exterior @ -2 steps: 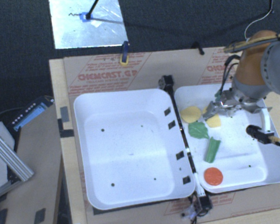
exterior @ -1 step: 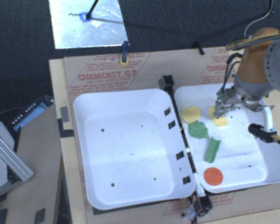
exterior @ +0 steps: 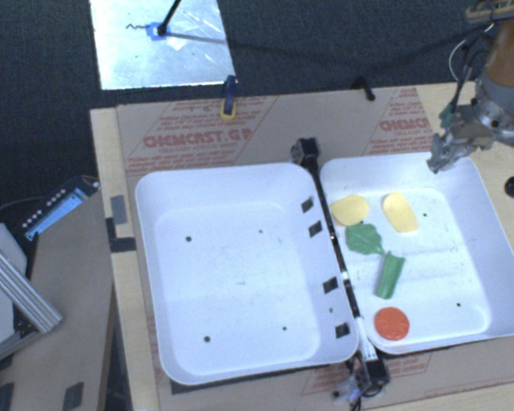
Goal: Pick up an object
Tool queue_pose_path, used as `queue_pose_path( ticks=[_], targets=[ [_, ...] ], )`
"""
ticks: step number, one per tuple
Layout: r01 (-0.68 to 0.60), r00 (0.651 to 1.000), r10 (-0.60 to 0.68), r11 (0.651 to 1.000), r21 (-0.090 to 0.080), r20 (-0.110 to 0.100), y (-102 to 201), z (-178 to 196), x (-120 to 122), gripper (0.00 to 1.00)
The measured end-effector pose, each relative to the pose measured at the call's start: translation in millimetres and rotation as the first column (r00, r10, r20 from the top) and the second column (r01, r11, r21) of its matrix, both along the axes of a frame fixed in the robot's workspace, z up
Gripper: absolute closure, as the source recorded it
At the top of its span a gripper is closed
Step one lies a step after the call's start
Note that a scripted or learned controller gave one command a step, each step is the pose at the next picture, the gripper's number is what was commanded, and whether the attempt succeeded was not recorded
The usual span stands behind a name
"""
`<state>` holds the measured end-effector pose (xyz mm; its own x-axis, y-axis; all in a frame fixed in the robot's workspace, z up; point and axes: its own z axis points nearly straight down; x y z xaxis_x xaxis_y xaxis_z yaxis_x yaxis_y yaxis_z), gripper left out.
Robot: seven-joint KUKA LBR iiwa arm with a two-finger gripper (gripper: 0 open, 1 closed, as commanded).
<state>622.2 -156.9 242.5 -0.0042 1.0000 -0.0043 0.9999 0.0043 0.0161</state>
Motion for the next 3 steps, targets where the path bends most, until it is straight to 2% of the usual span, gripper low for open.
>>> queue_pose_path(
  ticks=[1,2,3],
  targets=[
    [0.000,1.000,0.000,1.000,-0.002,-0.001,-43,81,43,1.00],
    [-0.009,1.000,0.009,1.000,0.006,-0.004,50,159,10,1.00],
    [0.012,1.000,-0.012,1.000,-0.001,-0.012,-55,167,-17,1.00]
  ],
)
